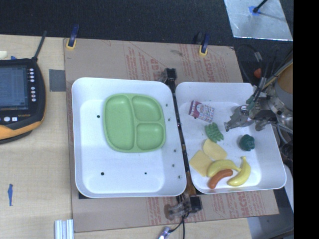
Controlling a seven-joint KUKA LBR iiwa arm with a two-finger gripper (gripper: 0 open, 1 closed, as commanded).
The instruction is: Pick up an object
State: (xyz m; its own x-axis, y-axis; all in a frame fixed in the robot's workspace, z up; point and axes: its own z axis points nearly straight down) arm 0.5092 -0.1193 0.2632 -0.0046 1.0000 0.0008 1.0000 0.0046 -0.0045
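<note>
Glossy white plastic bins [89, 183] sit on matt brown cardboard [124, 54]; banana [241, 174] looks smooth plastic.

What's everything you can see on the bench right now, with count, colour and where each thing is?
bins: 2, white, side by side on the bench
divided plate: 1, light green, in the left bin
small carton: 1, pink and white, right bin, upper left
leafy toy: 1, green, right bin, below the carton
round toy: 1, dark green, right bin, right side
cheese pieces: 2, pale yellow, right bin, lower left
bananas: 2, yellow, right bin, front
sausage: 1, orange-red, right bin, front
control pendant: 1, orange and grey, far left
clamps: 2, blue, board's back edge
claw: 1, grey, over the right bin
</note>
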